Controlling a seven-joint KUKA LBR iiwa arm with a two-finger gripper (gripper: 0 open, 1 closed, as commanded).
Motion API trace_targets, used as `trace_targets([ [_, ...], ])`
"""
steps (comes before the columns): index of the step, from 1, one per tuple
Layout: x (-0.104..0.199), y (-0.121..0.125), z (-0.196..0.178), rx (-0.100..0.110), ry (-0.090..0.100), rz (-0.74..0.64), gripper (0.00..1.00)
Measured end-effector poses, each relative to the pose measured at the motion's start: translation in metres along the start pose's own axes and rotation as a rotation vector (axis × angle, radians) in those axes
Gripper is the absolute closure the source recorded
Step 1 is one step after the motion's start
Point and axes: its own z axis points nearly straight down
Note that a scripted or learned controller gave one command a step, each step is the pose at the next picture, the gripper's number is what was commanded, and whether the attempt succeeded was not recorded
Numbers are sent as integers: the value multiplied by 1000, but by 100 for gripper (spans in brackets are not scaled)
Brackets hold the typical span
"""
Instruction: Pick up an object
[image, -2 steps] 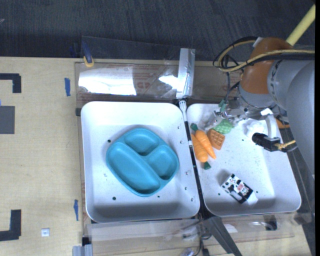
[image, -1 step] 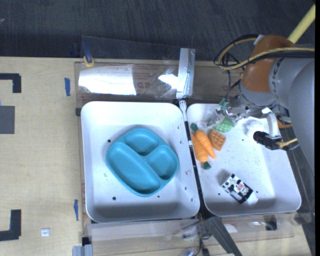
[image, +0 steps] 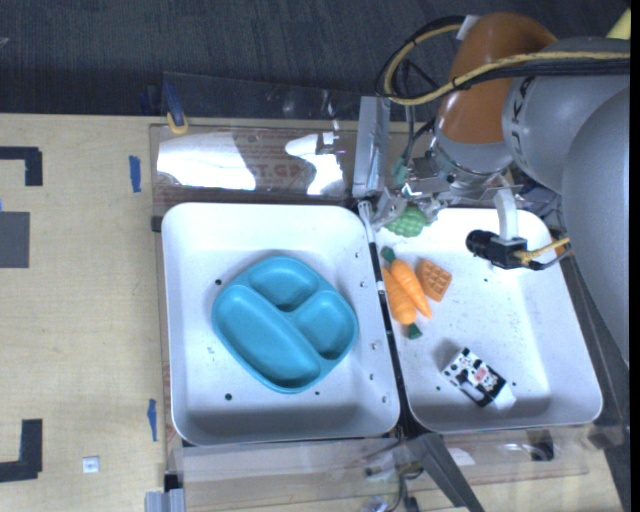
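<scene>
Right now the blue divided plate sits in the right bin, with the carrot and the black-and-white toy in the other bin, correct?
Not quite. The camera view shows the blue divided plate in the left bin, not the right. The carrot and the black-and-white toy do lie in the other bin, the right bin.

Counts, per kind:
2 white bins (image: 190, 400); 1 blue divided plate (image: 285, 320); 2 carrots (image: 405, 290); 1 waffle piece (image: 434, 279); 1 green item (image: 406, 223); 1 black-and-white carton (image: 477, 378).
</scene>
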Motion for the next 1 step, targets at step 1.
trace_targets([
  [1, 67, -48, -11, 9, 0, -11, 100],
])
